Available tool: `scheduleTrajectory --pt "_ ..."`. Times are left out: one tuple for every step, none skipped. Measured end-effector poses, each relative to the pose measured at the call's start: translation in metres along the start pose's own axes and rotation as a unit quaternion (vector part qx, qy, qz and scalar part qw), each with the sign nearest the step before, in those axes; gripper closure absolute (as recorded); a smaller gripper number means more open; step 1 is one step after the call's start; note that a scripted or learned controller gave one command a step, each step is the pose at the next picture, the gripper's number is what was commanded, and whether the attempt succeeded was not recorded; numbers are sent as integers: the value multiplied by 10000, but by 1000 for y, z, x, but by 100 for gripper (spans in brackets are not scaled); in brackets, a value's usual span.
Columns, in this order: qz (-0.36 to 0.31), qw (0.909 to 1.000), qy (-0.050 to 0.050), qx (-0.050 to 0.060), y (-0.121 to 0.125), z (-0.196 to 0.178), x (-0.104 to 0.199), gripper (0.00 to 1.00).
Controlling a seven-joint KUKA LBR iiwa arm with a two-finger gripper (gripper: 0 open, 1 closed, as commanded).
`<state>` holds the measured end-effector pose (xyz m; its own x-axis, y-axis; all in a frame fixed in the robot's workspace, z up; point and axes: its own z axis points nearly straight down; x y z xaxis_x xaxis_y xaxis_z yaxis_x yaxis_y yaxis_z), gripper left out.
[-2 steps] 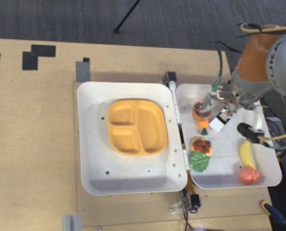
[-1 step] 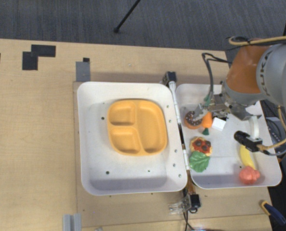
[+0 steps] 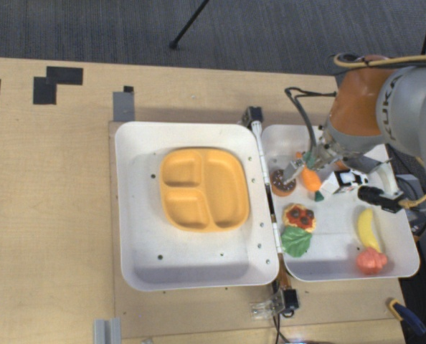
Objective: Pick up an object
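Observation:
My gripper (image 3: 310, 166) hangs low in the right bin (image 3: 342, 267), near its far left part. Right under its tip lies a small orange carrot-like piece (image 3: 312, 180), touching or almost touching it. A chocolate donut (image 3: 282, 182) sits just left of the carrot. Nearer the front are a pizza slice (image 3: 300, 217) and a green leaf (image 3: 296, 241). A banana (image 3: 368, 229) and a pink fruit (image 3: 371, 261) lie at the front right. The wrist covers part of the bin's back.
The left bin (image 3: 138, 264) holds a yellow divided plate (image 3: 202, 189) in its middle. A rail (image 3: 264, 185) separates the two bins. Black marks and a grey bracket (image 3: 124, 106) lie on the bench to the far left.

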<state>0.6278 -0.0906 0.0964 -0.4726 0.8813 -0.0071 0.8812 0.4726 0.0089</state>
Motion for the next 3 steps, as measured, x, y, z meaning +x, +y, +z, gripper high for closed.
scheduleTrajectory --pt "-12 10000 8 -21 3 -12 1 100" --pt "-779 9970 19 13 54 -111 10 100" --pt "-1116 9937 33 23 67 -88 54 100"
